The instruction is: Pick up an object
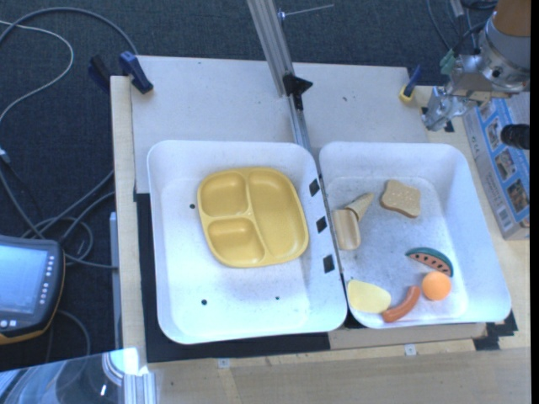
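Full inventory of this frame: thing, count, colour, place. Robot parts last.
bins: 2, white, side by side on the bench
tray: 1, yellow, three compartments, in the left bin
toast: 1, tan, right bin, far side
cone: 1, beige, right bin, left of the toast
bread roll: 1, tan, right bin, by its left wall
watermelon slice: 1, red and green, right bin, right side
orange: 1, orange, right bin, near right corner
sausage: 1, red-orange, right bin, near edge
yellow piece: 1, pale yellow, right bin, near left corner
clamps: 2, blue, bench far corners
pendant: 1, screen, orange-edged, left of the bench
arm: 1, grey and orange, top right
hand: 1, metallic, above the bench beyond the right bin
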Controlling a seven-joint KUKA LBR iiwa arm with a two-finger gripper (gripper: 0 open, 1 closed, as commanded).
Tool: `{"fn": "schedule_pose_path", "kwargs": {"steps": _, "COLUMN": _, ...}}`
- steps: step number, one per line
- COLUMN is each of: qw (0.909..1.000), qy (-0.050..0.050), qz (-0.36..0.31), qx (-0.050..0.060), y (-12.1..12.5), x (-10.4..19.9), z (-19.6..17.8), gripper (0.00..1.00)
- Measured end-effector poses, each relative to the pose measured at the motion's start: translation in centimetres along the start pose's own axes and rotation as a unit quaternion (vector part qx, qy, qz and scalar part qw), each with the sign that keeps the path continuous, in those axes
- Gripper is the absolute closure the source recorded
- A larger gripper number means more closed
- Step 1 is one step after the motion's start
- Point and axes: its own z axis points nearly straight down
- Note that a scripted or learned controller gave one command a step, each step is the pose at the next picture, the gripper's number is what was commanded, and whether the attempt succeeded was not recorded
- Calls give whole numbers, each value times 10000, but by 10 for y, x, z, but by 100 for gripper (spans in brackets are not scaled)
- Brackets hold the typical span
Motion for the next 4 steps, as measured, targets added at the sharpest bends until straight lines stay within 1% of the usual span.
{"fn": "schedule_pose_path", "kwargs": {"steps": 1, "qw": 10000, "qy": 2, "qz": 2, "qx": 12, "y": -11, "x": 47, "z": 13, "gripper": 100}}
{"fn": "schedule_pose_path", "kwargs": {"steps": 2, "qw": 10000, "qy": 3, "qz": -5, "qx": 9, "y": -18, "x": 103, "z": 12, "gripper": 100}}
{"fn": "schedule_pose_path", "kwargs": {"steps": 3, "qw": 10000, "qy": 4, "qz": -4, "qx": 20, "y": -28, "x": 159, "z": 29, "gripper": 100}}
{"fn": "schedule_pose_path", "kwargs": {"steps": 4, "qw": 10000, "qy": 2, "qz": -2, "qx": 25, "y": -31, "x": 213, "z": 50, "gripper": 100}}
